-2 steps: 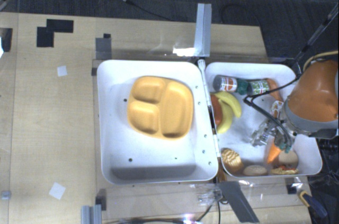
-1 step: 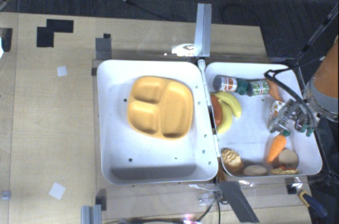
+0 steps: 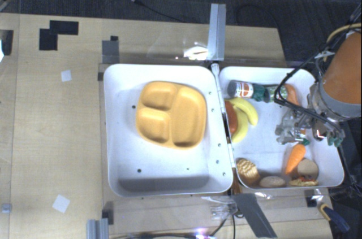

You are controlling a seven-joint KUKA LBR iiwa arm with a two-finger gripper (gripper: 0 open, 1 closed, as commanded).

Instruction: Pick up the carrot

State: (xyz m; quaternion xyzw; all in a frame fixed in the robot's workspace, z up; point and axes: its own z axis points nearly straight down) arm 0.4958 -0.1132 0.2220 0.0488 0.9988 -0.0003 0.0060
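Observation:
The carrot (image 3: 294, 158) is orange and lies nearly upright in the picture, in the front right part of the right bin (image 3: 266, 136). Its thick end points toward the gripper (image 3: 301, 131), which hangs just above that end and hides a little of it. The grey arm with its orange band (image 3: 346, 71) comes in from the right, over the bin's right rim.
The right bin also holds a banana (image 3: 244, 117), a small bottle (image 3: 249, 90), a second orange piece (image 3: 292, 94), a tan lump (image 3: 308, 167) next to the carrot's tip, and brown food items (image 3: 249, 169) at the front. A yellow divided plate (image 3: 171, 114) sits in the left bin (image 3: 121, 159).

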